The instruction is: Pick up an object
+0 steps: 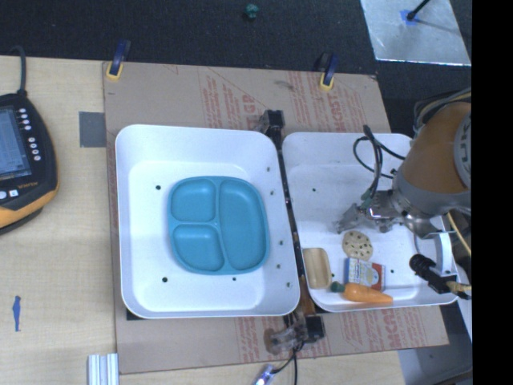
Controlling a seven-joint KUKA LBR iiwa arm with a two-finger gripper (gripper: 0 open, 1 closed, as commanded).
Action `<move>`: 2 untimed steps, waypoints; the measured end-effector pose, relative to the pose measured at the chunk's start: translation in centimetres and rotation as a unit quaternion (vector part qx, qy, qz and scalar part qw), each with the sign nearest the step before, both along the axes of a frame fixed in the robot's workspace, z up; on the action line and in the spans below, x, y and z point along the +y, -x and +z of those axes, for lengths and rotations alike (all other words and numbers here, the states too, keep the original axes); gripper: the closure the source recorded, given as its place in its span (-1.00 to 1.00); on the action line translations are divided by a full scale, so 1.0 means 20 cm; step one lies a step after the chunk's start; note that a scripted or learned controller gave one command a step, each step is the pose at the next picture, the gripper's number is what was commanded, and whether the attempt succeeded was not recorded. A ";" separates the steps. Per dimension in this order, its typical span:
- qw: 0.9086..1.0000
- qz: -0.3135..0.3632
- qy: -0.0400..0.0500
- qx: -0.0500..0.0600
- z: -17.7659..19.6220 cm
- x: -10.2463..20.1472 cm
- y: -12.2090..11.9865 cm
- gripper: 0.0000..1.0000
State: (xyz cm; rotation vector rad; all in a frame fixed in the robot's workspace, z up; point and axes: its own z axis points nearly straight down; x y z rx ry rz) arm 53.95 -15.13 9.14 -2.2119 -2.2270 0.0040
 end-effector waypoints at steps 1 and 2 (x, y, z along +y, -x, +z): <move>1.000 -0.002 0.000 -0.001 0.00 -0.29 0.32 -1.00; 1.000 0.001 0.000 -0.001 0.00 -0.09 0.13 -1.00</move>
